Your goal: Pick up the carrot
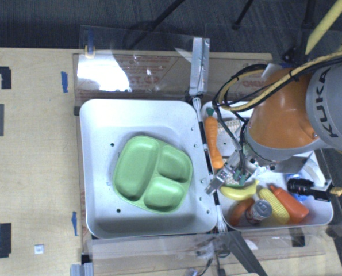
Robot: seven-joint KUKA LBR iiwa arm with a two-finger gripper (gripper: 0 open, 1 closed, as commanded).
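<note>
**A:** Status on the carrot pick?

**B:** Not done at that frame. Taking the green plate [152, 172] as the reference, nearest the camera first. Off the plate's near right, in the right bin [323, 214], sat the clutter: a banana [239, 192], a corn cob [274, 204], an orange-red piece [291, 206] and a small bottle [258, 210] packed together.

**A:** Gripper?

**B:** The gripper [231, 174] hung just right of the plate, over the wall between the bins, touching or nearly touching the banana from above. Couldn't tell if the fingers were released or clenched; cables and the wrist body muddled that part. Nothing was visibly between them.

**A:** And the carrot?

**B:** The carrot [212, 142] lay right of the plate and slightly farther back, against the right bin's inner wall, long axis running near to far. Its near tip ended just beside the gripper, on the far side. Close, but I read it as lying free, not gripped.

**A:** So what was left?

**B:** My judgement: the whole grasp and the lift. The approach looked roughly in place, a bit low of the carrot's middle. Farthest back from the plate were the left bin [96, 119] rim, clear plastic sheet [142, 68] and worktop [27, 154].
</note>
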